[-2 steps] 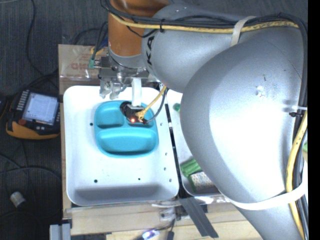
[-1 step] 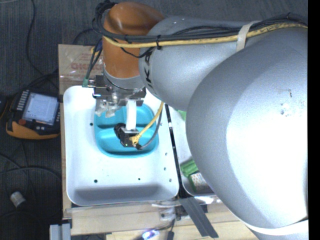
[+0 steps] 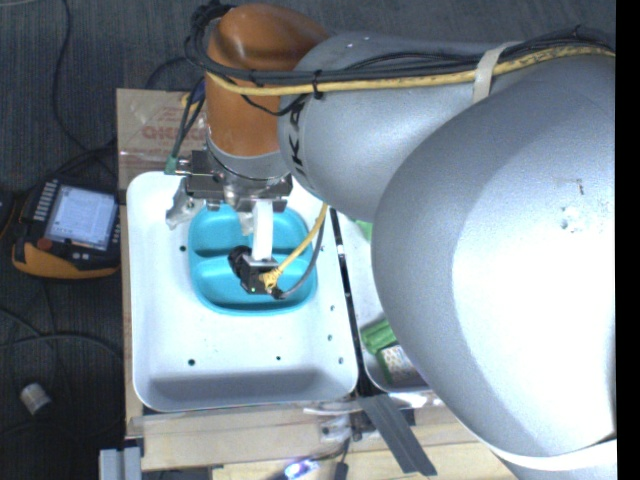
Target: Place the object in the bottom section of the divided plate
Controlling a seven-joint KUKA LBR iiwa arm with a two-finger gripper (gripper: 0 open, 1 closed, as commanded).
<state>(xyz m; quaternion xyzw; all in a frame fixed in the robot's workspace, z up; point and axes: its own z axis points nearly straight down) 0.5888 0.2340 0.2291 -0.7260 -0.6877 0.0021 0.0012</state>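
Note:
A blue divided plate (image 3: 218, 286) lies in the left white bin (image 3: 160, 318), towards its far end. A ridge splits the plate into a far section and a near section. My gripper (image 3: 233, 198) hangs directly over the far part of the plate, under the orange band of the wrist. The wrist and its fittings hide the middle of the plate. I cannot make out any object on the visible blue surface or at the gripper.
The grey arm covers most of the right bin (image 3: 365, 368); green packaged items (image 3: 385, 343) show at its near left corner. The near half of the left bin is bare white floor. A cardboard sheet (image 3: 155, 118) lies behind the bins.

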